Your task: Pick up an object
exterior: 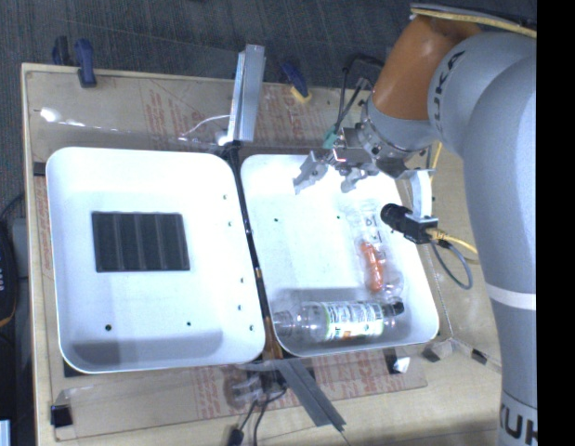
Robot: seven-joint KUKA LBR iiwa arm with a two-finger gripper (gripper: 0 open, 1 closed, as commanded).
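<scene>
Fingers of the gripper (329, 172) stand spread and empty over the far end of the right bin (287, 249). Nearest thing is the clear packet with orange contents (373, 254) — just nearward and rightward of the fingertips, long axis running far-to-near. The bottle (338, 320) lies crosswise along the near wall — farther off.

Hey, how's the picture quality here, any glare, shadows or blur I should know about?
Camera view: lighting is even; the left bin is bright, nearly washed out, with a soft shadow along its near wall. The clear bottle in the right bin gives small glints. The gripper and the packet with orange contents look soft, fine detail unreadable.
</scene>
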